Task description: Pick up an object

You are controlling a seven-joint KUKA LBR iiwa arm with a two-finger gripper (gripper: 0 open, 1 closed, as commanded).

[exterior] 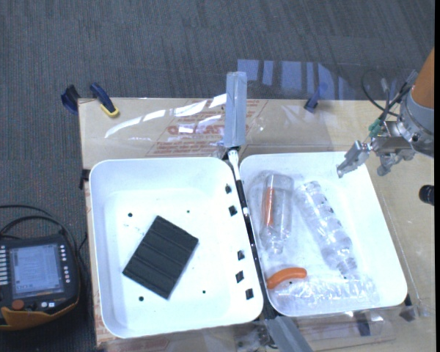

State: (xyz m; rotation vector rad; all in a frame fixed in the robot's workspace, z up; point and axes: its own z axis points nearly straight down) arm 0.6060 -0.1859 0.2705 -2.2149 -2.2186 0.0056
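My gripper hangs over the far right corner of the right bin, its two fingers spread apart and open with nothing between them. Below it in that bin lie a clear plastic bottle with an orange piece inside, a second clear bottle, a small orange curved object and crumpled clear plastic. In the left bin a black ribbed rectangular pad lies flat and skewed.
A grey upright post stands at the far end of the divider between the bins. Blue and yellow clamps grip the bench's far left edge. A teach pendant rests on the floor at the left.
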